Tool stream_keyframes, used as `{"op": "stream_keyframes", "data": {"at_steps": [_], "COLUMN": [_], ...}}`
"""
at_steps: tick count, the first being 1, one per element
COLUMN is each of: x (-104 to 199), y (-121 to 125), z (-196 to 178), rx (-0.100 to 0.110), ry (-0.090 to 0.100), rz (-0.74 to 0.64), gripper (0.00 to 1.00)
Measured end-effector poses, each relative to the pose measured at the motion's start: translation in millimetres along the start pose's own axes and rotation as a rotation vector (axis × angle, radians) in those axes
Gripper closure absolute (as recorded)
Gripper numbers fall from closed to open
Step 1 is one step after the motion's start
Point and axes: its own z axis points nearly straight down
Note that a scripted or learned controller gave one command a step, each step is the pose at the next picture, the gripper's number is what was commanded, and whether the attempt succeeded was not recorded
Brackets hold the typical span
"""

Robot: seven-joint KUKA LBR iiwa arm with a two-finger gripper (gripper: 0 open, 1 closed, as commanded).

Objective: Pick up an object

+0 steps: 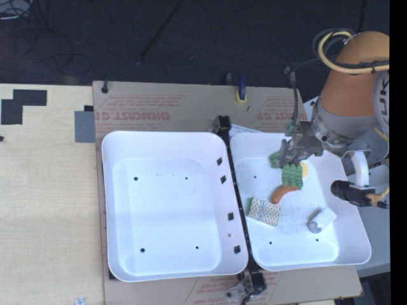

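- Two shallow white bins sit side by side on a brown cardboard sheet [165,107], seen from above at a slant: the left bin [111,170] and the right bin [299,246], their inner walls touching along the middle.
- One robot arm [356,75], grey with an orange band, reaches in from the right, over the far part of the right bin.
- Its gripper [294,151] points down just above a green knobbly piece [292,174] near the far wall of the right bin. The gripper is small and dark against the clutter, so I cannot tell whether it is spread, pressed together, or pinching anything.
- Touching the near end of the green piece is an orange piece [284,194], lying tilted. The two may be one toy carrot with its leaves, though the view is too coarse to be sure.
- Just nearer the camera, and a little towards the middle wall, a small flat patterned packet [264,211] lies on the bin floor.
- Well apart from these, towards the right wall of the same bin, a pale grey block [322,220] rests on the floor.
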Motion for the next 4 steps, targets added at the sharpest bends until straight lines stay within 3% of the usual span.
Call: {"op": "stream_keyframes", "data": {"at_steps": [1, 2, 3, 4], "x": [-15.1, -45.4, 54.9, 89.7], "y": [-41.3, -100.5, -20.3, -1.7], "z": [-8.1, 2.7, -56.7, -119.3], "rx": [-0.001, 0.001, -0.013, -0.012], "ry": [0.000, 0.000, 0.000, 0.000], "rz": [0.000, 0.003, -0.014, -0.007], "gripper": [1.00, 1.00, 1.00, 1.00]}}
